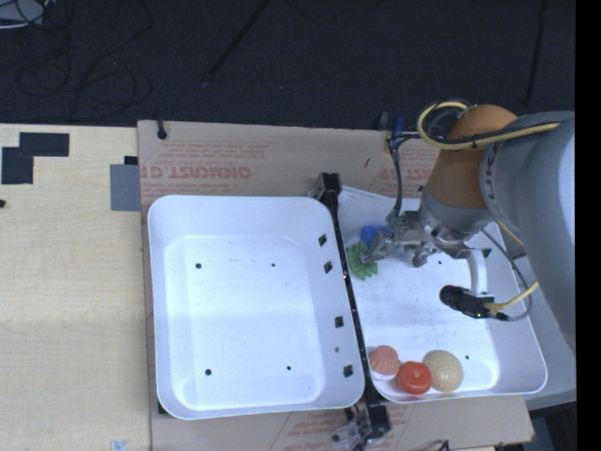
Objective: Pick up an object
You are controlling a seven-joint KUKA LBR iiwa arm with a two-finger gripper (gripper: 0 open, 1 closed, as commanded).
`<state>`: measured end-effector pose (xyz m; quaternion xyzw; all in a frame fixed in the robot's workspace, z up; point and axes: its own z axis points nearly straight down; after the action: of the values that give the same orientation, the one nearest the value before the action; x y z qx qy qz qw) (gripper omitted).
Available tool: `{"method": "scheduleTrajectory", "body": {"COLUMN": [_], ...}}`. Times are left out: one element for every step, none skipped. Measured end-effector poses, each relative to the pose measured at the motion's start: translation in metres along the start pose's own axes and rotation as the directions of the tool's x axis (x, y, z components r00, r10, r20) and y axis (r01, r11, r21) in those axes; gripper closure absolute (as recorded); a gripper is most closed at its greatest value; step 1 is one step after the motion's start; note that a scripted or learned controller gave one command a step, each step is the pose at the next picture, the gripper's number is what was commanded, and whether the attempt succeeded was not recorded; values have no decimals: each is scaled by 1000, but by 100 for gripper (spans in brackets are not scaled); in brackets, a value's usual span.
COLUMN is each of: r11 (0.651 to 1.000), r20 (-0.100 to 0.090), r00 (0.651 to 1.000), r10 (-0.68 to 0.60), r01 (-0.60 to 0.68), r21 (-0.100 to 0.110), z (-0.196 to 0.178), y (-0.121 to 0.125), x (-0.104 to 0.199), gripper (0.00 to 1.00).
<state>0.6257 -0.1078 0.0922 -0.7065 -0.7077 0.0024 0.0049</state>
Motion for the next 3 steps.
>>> {"method": "scheduleTrajectory", "body": {"r11": [1000, 1000, 1000], "r20": [3, 3, 3], "r00": [1000, 1000, 1000], "r10": [0, 0, 0], "r01": [0, 0, 0], "r21": [-7, -7, -7], "z": [-19, -19, -19], "y": [2, 2, 2], "x": [-3, -3, -3], "gripper": [100, 0, 0]}}
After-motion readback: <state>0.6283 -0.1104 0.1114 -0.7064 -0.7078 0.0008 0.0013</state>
